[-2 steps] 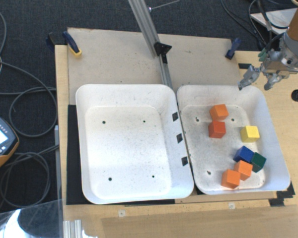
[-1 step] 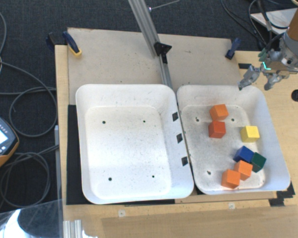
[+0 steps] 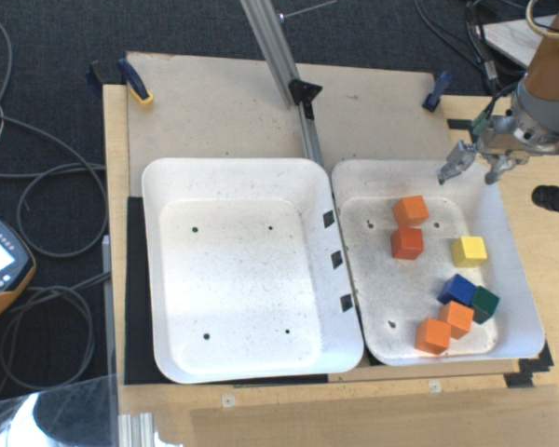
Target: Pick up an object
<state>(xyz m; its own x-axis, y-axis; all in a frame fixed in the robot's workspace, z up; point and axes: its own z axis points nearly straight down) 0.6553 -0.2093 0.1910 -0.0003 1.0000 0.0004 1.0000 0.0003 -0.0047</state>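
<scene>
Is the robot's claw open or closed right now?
Open. The gripper has its two fingers spread apart with a gap between them, above the right bin, holding nothing.

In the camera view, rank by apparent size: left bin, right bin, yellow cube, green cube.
1. left bin
2. right bin
3. and 4. yellow cube and green cube: they look about alike, and the green one is partly hidden by the blue cube, so no ranking.

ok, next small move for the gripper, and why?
Probably ease left and down toward the upper orange block. The gripper hangs open above the right bin's top edge with nothing between its fingers, and that block lies nearest.
</scene>
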